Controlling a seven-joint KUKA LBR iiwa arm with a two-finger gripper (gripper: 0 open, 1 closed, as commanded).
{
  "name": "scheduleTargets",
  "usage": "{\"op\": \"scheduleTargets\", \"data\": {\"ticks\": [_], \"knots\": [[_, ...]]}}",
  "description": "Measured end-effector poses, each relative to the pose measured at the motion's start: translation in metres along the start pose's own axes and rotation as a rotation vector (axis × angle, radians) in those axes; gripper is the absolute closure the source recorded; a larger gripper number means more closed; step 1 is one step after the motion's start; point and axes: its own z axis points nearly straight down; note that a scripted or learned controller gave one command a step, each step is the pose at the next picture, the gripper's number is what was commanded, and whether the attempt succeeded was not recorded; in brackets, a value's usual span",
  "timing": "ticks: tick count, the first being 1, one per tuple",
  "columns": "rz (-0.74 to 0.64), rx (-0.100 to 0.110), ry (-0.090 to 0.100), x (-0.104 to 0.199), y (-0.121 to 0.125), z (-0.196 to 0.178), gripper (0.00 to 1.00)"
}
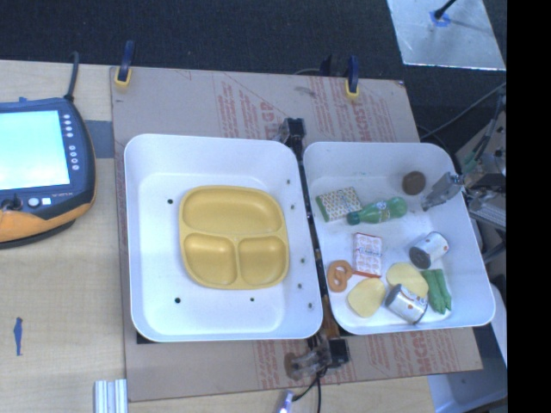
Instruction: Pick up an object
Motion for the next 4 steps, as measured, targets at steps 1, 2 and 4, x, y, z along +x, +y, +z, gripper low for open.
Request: {"op": "scheduleTargets", "data": {"ticks": [1, 2, 4], "knots": [[-0.003, 0.002, 0.0, 0.095, 0.036, 0.11, 0.0], [-0.004, -0.002, 0.0, 0.094, 0.051, 0.14, 0.0], [0.0, -0.002, 0.001, 0.142, 0.03, 0.008, 1.0]]}}
